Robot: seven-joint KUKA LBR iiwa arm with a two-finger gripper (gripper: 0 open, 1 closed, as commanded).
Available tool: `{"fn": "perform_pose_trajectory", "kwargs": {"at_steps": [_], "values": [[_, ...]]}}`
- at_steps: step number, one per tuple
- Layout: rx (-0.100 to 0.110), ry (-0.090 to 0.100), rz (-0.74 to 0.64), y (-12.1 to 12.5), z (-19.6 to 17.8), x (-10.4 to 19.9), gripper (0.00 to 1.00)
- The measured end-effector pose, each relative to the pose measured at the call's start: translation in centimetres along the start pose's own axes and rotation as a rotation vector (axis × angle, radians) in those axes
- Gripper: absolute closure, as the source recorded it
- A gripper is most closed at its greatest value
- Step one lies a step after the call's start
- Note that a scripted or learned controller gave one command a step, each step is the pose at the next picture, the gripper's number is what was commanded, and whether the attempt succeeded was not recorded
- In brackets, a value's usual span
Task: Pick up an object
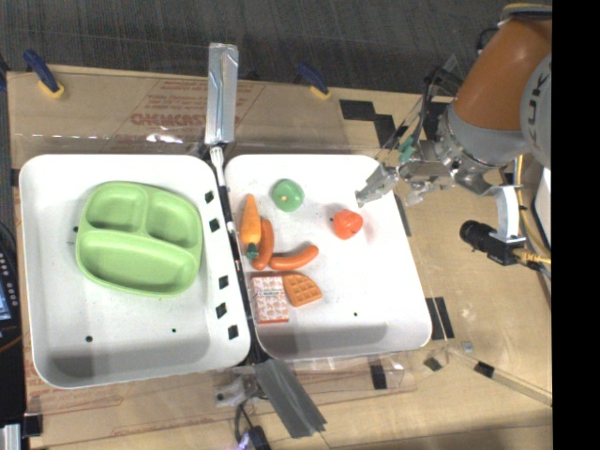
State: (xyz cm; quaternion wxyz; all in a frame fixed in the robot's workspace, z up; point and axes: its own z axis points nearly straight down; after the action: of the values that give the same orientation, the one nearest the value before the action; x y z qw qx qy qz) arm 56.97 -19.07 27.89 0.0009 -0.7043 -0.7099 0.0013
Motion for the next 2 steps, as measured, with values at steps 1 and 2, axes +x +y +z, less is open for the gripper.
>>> {"fn": "perform_pose_trajectory", "kwargs": {"at_steps": [1,2], "values": [[0.003,0.001,0.231,2.2,12.4,5.6,0.00],[0.003,0.002,0.338,2.4,14.6,6.4,0.00]]}}
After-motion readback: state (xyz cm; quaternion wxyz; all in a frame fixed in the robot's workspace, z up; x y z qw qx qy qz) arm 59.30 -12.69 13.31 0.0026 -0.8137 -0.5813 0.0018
